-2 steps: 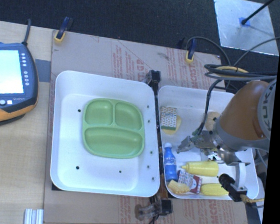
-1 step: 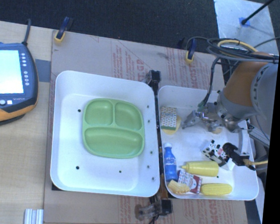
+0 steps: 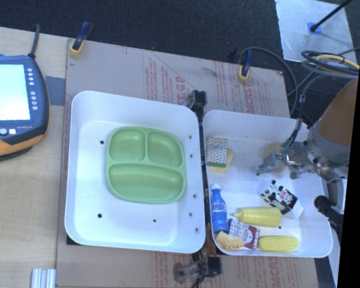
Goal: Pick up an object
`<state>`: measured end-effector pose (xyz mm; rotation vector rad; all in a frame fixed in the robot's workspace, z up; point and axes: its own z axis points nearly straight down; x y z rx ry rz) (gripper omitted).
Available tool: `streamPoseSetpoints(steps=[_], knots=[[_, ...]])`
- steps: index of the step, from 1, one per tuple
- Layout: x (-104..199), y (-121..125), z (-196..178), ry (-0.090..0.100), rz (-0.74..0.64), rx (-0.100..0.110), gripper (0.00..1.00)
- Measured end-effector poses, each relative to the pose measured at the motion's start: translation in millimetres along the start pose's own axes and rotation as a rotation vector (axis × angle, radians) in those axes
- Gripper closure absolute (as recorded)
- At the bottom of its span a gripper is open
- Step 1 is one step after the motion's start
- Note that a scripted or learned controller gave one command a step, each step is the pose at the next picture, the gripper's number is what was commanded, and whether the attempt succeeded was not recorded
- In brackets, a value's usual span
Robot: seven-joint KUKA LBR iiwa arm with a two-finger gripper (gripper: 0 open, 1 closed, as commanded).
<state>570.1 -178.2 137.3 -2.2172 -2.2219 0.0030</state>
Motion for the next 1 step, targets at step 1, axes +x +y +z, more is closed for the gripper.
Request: streamPoseSetpoints(steps=[1], knots=[[-33.4,56.0,45.6,0.0,-0.002,0.0,0.0]])
